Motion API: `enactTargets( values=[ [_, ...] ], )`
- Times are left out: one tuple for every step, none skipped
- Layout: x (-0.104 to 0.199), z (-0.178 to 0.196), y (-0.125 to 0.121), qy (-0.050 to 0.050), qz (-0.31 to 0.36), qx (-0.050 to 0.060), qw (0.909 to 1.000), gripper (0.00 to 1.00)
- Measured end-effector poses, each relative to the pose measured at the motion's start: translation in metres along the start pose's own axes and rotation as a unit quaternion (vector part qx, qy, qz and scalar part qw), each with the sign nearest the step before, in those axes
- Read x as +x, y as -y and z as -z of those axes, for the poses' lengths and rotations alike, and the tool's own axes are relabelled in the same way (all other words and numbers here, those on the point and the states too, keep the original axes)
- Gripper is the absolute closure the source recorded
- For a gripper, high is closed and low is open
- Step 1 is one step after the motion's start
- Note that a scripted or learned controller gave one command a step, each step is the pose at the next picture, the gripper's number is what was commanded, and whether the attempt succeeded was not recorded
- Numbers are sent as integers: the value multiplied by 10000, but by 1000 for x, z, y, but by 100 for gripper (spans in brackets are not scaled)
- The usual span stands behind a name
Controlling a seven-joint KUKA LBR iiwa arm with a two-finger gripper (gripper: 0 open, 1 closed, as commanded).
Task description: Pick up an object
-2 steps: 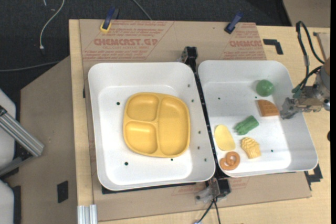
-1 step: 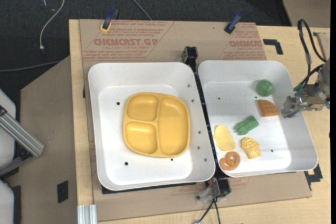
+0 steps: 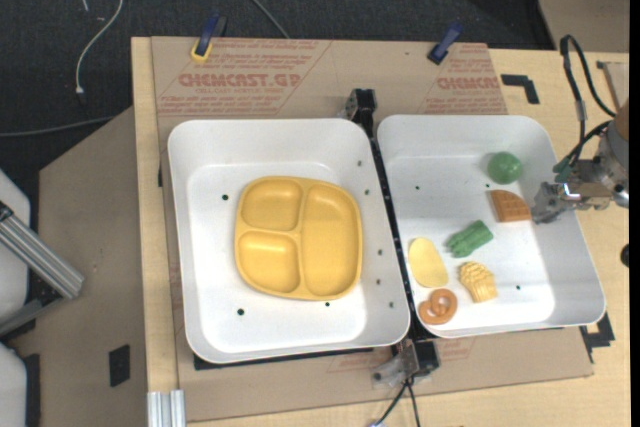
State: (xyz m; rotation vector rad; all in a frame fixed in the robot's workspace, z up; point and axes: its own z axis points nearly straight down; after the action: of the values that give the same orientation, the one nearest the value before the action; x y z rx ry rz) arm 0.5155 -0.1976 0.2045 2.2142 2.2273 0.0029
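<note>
Where the arm reaches in from the right edge, a metallic gripper (image 3: 556, 198) hangs over the right rim of the right bin (image 3: 560, 295); whether it is open or closed cannot be told, and nothing shows in its grasp. Just to its left, near but apart from it, lies a small orange-brown waffle-textured block (image 3: 509, 205), flat on the bin floor. Above that sits a rounded green ball-like toy (image 3: 504, 166). Lower and further left lies a stubby green pickle-shaped piece (image 3: 469, 238), tilted. Below it rests a ridged yellow corn-like piece (image 3: 478, 282), and beside that an orange ring with a pale centre (image 3: 437, 306). A smooth pale yellow oval piece (image 3: 427, 262) lies near the bin's left wall. Both bins are shallow glossy white plastic with rounded corners. The left bin (image 3: 200, 215) holds a yellow plastic divided plate (image 3: 298, 237), squarish with rounded corners and three compartments. The bins rest on a tan cardboard-covered table (image 3: 300, 75) with red printed lettering.
</note>
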Motion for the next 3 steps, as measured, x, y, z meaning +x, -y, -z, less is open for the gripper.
enactTargets(
  values=[
    [10, 2, -3, 1, -1, 1, 10000, 100],
    [33, 3, -13, 2, -10, 4, 10000, 100],
    [42, 4, -15, 3, -12, 4, 10000, 100]
  ],
)
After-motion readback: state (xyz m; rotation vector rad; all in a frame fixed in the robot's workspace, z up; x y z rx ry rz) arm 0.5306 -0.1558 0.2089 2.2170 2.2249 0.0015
